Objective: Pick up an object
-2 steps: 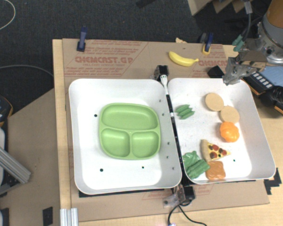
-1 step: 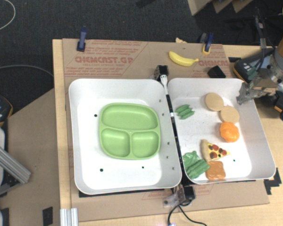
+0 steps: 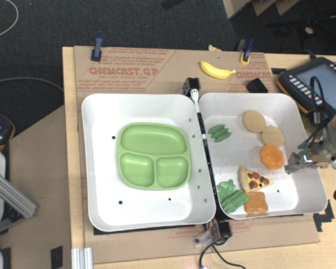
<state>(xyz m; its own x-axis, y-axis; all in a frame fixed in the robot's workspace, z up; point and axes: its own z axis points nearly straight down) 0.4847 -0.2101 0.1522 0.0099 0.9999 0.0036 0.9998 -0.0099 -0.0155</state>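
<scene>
Right bin point(image 3: 302, 200) front: green beans point(image 3: 232, 195), pizza slice point(image 3: 254, 180), orange nugget point(image 3: 256, 204). Gripper point(image 3: 295, 165) low at bin's right edge, beside orange fruit point(image 3: 273, 157), nothing visibly gripped. Left bin point(image 3: 101, 150): green tray point(image 3: 154, 154).

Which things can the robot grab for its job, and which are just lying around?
For the job:
- gripper, at the right bin's edge
- orange ball
- two tan rounds
- pizza slice
- green beans
- green leafy piece
- orange chunk

Just lying about:
- green divided plate
- banana, on the bench behind the bins
- blue clamps
</scene>
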